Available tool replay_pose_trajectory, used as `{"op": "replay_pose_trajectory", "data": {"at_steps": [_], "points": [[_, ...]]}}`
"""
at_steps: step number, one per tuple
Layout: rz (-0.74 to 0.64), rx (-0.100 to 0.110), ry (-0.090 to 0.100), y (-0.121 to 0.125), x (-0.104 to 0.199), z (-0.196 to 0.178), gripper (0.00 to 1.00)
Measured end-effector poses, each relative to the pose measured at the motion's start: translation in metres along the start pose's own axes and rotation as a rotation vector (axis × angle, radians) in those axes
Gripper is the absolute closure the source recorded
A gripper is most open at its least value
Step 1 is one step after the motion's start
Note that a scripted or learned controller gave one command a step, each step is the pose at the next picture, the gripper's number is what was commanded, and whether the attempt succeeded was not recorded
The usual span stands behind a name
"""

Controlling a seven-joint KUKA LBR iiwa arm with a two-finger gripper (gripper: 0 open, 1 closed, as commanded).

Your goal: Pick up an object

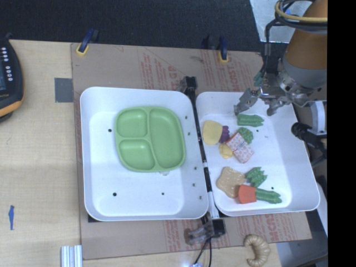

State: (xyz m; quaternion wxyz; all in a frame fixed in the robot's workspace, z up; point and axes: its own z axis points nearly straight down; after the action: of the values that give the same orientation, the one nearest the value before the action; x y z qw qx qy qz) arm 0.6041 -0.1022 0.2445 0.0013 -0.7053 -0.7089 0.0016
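Cardboard-covered table (139, 65) carries both bins; end effector (257, 103), fingers apart, hovers just above the green pea pod (250, 119); approach step, descent seems next.

Faint red printing on cardboard, none of it legible.

The flat brown cardboard sheet (139, 65) lying under the two shallow white plastic bins carries pale red printed lettering in slanted lines, seen above the left bin, between the bins near the top, and again along the sheet's lower right edge below the right bin; the characters are too washed out and small to make out as words. The black and orange handheld control pendant (8, 79) at the left edge of the bench shows rows of small pale buttons, but no figures or marks on them can be read.
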Motion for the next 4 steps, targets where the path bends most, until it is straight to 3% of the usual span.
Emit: {"op": "replay_pose_trajectory", "data": {"at_steps": [1,2,3,4], "points": [[0.001,0.007,0.000,0.000,0.001,0.079,0.00],[0.001,-0.002,-0.002,0.001,-0.008,0.144,0.00],[0.000,-0.021,-0.008,-0.077,0.009,0.147,0.00],[0.001,-0.022,-0.012,-0.074,0.005,0.135,1.00]]}}
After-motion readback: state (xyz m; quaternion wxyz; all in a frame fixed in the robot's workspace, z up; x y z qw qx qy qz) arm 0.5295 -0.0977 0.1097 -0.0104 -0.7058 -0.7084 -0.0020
